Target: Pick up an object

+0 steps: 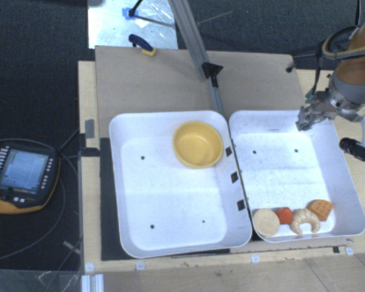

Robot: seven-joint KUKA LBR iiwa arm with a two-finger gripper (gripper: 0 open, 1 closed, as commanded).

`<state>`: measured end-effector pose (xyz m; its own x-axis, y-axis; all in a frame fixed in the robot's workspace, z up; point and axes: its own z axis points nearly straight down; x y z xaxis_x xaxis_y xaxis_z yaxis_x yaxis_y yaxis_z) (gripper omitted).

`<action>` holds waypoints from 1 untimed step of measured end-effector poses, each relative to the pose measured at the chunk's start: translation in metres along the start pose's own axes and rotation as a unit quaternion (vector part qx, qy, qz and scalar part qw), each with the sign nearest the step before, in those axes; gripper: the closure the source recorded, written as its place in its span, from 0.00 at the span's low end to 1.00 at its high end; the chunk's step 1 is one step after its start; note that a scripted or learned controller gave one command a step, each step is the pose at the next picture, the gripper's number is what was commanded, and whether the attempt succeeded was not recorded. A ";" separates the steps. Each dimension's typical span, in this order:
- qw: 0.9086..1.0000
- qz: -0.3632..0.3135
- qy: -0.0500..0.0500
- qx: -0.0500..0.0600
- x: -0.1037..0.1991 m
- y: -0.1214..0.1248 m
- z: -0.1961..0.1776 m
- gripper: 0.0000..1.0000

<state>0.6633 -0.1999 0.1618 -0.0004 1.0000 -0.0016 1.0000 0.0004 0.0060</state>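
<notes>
Bearing two bins, the worktop point(255, 78) is showing a task barely begun: the bowl point(198, 143) is sitting upright in the left bin point(164, 224). The croissant point(306, 221), long axis left-right, is lying along the right bin's point(292, 163) near edge. The claw point(305, 120) is hovering at the far rim, with nothing visibly held; its jaw state I cannot tell.

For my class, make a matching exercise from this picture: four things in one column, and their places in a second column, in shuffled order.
Things:
1. yellow bowl
2. gripper
3. croissant
4. handheld controller

Places:
A. near edge of the right bin
B. on the floor, left of the bench
C. far part of the left bin
D. above the right bin's far corner

Pairs: 1-C, 2-D, 3-A, 4-B
</notes>
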 end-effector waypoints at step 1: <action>1.000 0.000 0.000 0.000 -0.008 -0.003 -0.049 1.00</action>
<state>0.6597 -0.2083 0.2112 -0.0004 1.0000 -0.0016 1.0000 0.0004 0.0053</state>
